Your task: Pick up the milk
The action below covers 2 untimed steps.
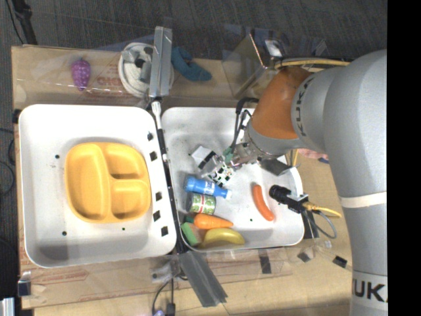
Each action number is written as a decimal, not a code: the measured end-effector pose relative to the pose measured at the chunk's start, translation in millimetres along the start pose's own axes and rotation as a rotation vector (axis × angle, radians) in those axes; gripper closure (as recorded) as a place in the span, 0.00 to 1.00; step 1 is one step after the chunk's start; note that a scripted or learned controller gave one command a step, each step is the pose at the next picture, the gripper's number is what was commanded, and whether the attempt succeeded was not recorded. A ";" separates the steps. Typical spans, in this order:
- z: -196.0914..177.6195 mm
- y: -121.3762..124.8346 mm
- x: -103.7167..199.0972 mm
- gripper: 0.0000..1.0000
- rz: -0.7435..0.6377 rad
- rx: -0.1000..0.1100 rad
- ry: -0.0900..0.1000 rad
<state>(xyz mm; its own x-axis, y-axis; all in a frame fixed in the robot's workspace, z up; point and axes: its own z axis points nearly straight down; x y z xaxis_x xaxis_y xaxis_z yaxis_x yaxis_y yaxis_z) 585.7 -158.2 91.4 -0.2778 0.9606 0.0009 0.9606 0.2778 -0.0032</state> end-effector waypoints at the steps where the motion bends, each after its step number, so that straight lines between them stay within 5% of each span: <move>1: -10.1 0.6 0.0 1.00 -0.005 0.001 -0.001; 2: -100.2 -13.8 118.1 1.00 0.111 -0.001 0.000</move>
